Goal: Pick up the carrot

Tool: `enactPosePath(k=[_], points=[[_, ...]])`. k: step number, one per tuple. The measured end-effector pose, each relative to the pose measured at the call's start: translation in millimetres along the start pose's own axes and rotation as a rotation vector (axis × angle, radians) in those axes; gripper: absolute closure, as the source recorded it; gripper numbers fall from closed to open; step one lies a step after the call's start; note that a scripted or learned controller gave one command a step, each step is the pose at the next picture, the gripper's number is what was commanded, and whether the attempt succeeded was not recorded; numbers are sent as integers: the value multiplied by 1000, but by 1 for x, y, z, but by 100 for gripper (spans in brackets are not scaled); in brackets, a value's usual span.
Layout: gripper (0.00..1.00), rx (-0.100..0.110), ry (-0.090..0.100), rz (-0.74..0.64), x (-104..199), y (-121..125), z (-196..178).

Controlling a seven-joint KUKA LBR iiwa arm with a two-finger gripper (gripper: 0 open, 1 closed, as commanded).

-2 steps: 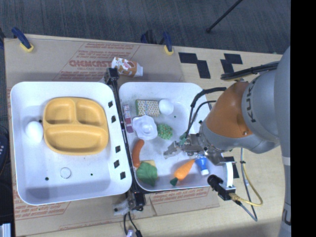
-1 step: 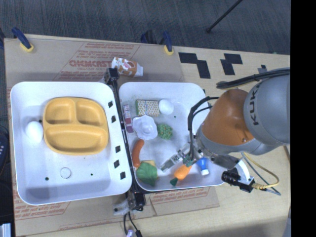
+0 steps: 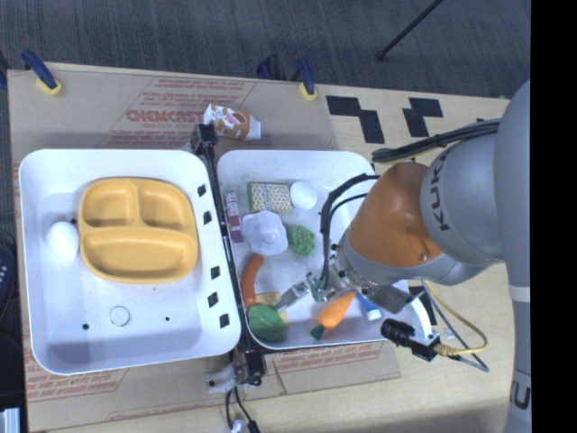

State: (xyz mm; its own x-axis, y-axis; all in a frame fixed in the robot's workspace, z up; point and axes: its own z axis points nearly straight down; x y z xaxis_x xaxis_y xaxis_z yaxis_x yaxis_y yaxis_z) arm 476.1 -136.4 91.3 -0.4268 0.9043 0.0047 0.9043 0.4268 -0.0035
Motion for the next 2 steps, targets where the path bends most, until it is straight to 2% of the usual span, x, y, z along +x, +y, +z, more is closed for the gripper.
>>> enactPosePath(k=[1, 2], points=[[100, 1, 1, -4, 0, 0, -10], [100, -3, -6, -5, -38, -18, -133]])
